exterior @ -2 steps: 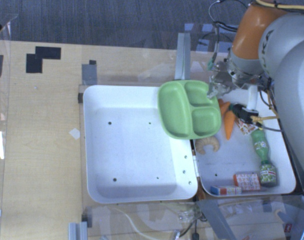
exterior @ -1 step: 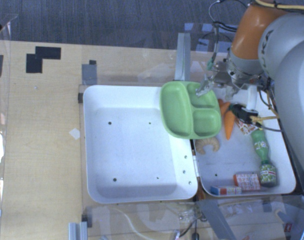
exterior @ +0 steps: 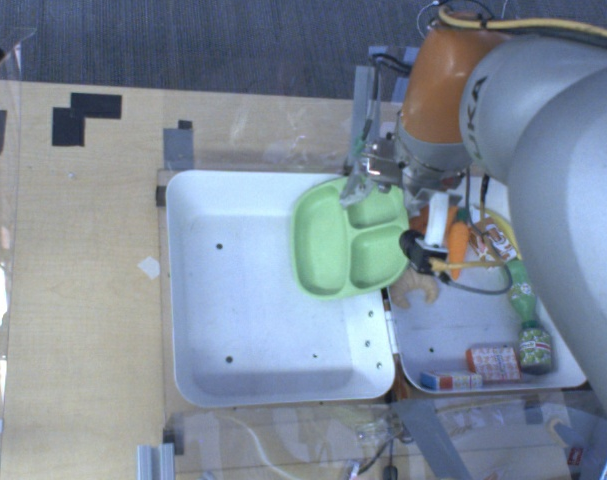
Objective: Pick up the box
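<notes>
A green divided plate (exterior: 348, 240) hangs tilted over the left bin (exterior: 243, 298), the box (exterior: 493, 361) lying in the right bin (exterior: 453, 323).

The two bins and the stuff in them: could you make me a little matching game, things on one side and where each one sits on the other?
Things:
1. green tray
2. box
3. bottle
4. left bin

Places:
A. near corner of the right bin
B. straddling the two bins' shared edge
C. right bin, beside the arm
D. under the tray's left part

Pairs: 1-B, 2-A, 3-C, 4-D
</notes>
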Available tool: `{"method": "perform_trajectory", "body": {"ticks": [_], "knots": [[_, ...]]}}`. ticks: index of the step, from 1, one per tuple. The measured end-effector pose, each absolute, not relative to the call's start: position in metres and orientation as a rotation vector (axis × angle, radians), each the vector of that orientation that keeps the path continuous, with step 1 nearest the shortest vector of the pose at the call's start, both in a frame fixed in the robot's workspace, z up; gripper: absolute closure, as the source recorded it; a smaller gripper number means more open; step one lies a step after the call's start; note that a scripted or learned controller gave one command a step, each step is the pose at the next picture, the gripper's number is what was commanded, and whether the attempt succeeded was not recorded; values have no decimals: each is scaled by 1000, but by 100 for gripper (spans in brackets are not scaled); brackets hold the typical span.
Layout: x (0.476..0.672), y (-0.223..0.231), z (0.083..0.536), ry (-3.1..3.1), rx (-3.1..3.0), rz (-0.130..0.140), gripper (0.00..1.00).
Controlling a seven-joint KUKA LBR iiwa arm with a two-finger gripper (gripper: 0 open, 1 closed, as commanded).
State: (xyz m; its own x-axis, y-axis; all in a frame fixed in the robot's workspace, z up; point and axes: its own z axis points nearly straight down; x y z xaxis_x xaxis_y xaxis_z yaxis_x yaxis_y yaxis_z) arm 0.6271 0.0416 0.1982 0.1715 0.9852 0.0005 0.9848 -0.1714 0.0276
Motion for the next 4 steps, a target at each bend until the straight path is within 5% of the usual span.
{"method": "perform_trajectory", "body": {"ticks": [2,4], "knots": [[627,72,141,1952,2429,6,0],[638,79,132,1877,2474,-13,0]]}}
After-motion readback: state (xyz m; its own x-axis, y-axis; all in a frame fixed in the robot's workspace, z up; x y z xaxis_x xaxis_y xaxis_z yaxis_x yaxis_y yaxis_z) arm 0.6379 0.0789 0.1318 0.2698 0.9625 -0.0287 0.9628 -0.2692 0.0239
